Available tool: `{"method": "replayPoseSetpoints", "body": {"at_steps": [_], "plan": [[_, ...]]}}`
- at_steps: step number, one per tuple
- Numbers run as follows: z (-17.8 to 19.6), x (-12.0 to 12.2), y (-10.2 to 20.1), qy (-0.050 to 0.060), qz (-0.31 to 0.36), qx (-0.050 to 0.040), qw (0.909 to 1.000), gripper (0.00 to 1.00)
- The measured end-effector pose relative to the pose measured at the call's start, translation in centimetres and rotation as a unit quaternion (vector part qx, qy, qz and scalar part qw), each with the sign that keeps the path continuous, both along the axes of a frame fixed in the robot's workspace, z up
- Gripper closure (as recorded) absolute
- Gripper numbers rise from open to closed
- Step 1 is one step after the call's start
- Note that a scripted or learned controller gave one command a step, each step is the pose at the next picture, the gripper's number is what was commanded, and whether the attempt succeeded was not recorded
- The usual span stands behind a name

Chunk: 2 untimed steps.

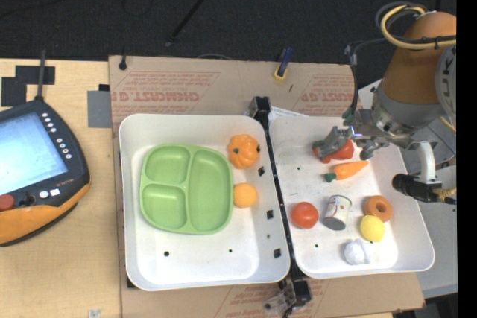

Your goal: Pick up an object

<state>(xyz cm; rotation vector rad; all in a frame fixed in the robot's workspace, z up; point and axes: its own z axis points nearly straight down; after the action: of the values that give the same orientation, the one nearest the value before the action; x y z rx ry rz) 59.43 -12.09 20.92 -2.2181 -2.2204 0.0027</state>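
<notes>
My gripper [348,144] hangs low over the far part of the right bin [417,253], below the orange band of the arm. Its two fingers stand apart, open. A small red object [342,151] lies between them, close to the left finger [326,142]. Just in front of it lies a toy carrot [349,170]. Nearer the front of the same bin are a red tomato [304,215], a small white can [337,211], a brown donut [378,208], a yellow lemon [372,228] and a whitish lump [355,252].
The left bin [149,264] holds a green divided plate [186,188], an orange pumpkin [243,150] and an orange ball [244,195]. A black divider rail [274,190] runs between the bins. A control pendant [37,160] lies at the far left.
</notes>
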Motion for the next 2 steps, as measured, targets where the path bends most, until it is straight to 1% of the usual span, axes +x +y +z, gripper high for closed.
{"method": "replayPoseSetpoints", "body": {"at_steps": [1,2], "plan": [[-10.6,2.3,-2.8,0.000,-0.001,0.0003,1.0000,0.00],[-12.2,5.0,-6.1,-0.001,0.000,-0.0011,1.0000,0.00]]}}
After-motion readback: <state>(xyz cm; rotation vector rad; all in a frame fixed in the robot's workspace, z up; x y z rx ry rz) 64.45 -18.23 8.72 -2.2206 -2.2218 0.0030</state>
